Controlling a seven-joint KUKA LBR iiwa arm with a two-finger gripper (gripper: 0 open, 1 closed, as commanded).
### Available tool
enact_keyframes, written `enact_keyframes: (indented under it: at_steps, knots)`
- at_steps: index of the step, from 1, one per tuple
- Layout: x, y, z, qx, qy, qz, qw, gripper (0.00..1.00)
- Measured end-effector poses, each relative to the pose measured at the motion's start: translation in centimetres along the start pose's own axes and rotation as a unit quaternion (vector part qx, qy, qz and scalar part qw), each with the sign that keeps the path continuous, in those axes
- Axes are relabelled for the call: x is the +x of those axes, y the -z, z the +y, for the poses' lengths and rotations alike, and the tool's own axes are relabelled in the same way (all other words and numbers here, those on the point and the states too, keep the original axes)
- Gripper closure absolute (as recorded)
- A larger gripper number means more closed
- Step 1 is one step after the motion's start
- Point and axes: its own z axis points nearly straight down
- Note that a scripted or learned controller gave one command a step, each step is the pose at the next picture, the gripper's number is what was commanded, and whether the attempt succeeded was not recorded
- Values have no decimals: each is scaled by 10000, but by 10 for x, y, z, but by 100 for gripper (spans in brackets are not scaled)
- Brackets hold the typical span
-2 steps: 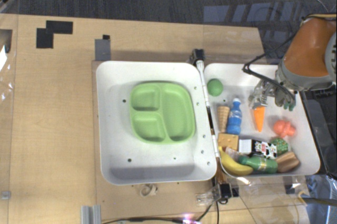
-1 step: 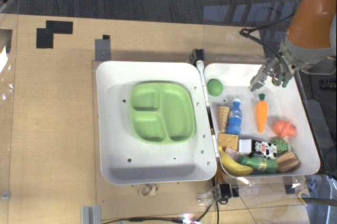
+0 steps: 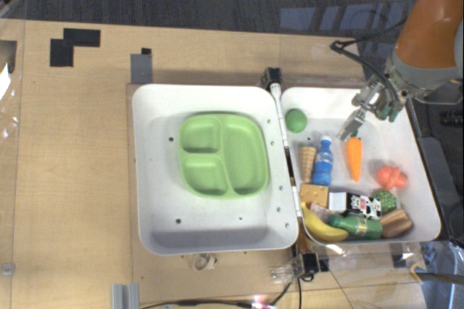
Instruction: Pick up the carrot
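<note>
The orange carrot (image 3: 354, 158) lies in the right bin (image 3: 424, 177), pointing toward the near side, its green top toward the back. My gripper (image 3: 355, 124) hangs just above and behind the carrot's top end, reaching in from the upper right under the orange-banded wrist (image 3: 431, 21). Nothing shows as held in it.
Close left of the carrot stand a blue bottle (image 3: 322, 162) and a cone (image 3: 308, 157). A green ball (image 3: 295, 119) sits at the back, and a red-orange fruit (image 3: 391, 177) to the right. A banana (image 3: 322, 226) and a cow-print carton (image 3: 362, 204) crowd the front. The left bin (image 3: 156, 213) holds a green divided plate (image 3: 221, 155).
</note>
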Motion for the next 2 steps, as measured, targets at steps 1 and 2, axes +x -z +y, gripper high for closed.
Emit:
enact_keyframes:
  at_steps: [1,2]
  knots:
    - [0,-103,-22,-13,-412,-57,9991,0]
    - [-2,-92,-20,-28,-379,-94,9992,100]
